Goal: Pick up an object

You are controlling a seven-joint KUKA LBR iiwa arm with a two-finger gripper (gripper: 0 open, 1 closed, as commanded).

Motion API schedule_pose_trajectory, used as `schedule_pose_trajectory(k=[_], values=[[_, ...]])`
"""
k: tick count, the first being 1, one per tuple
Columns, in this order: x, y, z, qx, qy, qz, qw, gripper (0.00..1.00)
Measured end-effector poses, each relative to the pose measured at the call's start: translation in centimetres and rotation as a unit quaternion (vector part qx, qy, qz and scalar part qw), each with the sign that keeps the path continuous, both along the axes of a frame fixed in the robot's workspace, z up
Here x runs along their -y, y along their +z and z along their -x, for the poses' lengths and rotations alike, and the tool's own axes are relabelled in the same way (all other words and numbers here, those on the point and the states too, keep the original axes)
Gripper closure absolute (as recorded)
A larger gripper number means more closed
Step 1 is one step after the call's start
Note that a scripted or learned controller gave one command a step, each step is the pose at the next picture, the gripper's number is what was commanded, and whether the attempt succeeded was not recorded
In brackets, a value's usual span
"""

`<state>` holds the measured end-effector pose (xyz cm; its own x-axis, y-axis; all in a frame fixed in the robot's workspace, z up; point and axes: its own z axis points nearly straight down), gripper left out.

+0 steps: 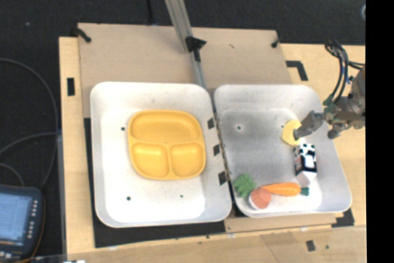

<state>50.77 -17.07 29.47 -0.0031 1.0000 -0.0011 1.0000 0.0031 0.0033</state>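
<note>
The hand (319,123) sits at the right side of the right bin (258,101), one finger touching a small yellow piece (290,132). I cannot tell how wide it is. Below lie a black-and-white carton (306,160), a carrot (283,189) and broccoli (244,184). The left bin (111,101) holds a yellow tray (166,144).

text: none legible | black-and-white carton (306,158): markings too small to read; handheld screen (18,217): blurred
</note>
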Motion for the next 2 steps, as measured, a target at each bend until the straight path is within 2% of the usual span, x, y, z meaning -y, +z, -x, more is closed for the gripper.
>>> schedule_pose_trajectory(k=[1,2], values=[[0.0,0.0,0.0,0.0,-0.001,-0.0001,1.0,0.0],[-0.2,-4.2,-0.2,-0.002,-0.002,0.0002,1.0,0.0]])
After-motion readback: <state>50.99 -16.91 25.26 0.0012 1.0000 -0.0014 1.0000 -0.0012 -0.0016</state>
